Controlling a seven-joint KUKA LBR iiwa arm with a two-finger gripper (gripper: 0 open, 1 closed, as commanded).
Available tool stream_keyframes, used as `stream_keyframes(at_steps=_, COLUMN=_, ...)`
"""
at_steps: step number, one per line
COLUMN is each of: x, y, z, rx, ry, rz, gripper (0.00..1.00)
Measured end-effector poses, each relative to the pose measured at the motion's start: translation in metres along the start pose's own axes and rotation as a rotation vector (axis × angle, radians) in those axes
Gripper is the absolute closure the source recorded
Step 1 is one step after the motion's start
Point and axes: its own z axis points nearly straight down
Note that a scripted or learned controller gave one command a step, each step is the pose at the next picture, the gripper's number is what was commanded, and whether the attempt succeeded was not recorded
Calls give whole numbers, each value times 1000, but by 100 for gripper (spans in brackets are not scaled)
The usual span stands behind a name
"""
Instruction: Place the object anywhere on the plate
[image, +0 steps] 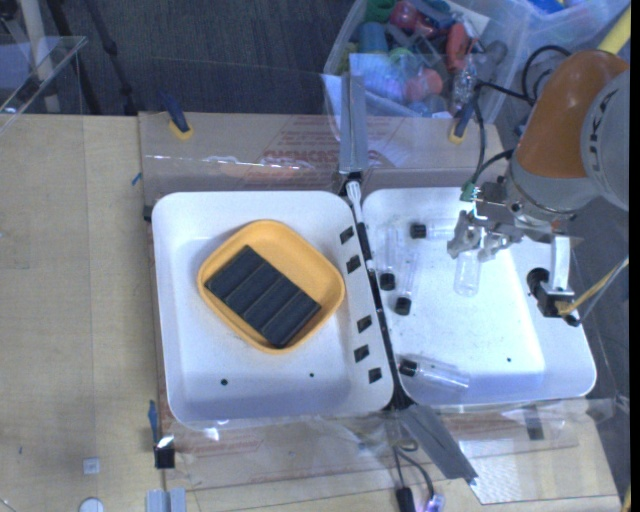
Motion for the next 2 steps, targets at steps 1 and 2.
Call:
stream_keyframes(at_steps=1, x=15, y=-7, z=7, rx=2, ry=2, rz=-153, gripper=100)
stream_keyframes(at_steps=2, x=47, y=8, z=7, rx=-4, ry=1, rz=-275, gripper=100)
